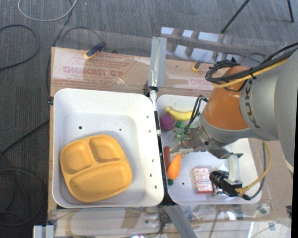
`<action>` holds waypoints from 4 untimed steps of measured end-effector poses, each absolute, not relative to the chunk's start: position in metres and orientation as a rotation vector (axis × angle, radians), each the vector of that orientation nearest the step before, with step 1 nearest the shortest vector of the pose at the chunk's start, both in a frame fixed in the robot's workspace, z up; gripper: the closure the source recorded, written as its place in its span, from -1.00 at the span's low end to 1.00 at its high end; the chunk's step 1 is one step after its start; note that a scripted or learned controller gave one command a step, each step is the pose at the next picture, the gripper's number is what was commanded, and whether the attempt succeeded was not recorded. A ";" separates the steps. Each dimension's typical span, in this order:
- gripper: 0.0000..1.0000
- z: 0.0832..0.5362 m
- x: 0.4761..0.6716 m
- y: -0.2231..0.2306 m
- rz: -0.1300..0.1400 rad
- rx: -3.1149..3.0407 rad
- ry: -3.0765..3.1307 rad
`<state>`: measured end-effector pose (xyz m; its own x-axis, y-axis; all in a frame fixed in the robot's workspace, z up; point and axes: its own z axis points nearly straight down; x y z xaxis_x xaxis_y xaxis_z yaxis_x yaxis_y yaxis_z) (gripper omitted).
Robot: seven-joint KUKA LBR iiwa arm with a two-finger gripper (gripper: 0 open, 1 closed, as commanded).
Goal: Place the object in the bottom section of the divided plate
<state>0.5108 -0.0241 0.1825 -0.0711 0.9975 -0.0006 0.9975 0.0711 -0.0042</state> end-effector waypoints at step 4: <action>1.00 0.144 0.481 0.127 0.011 -2.266 -2.170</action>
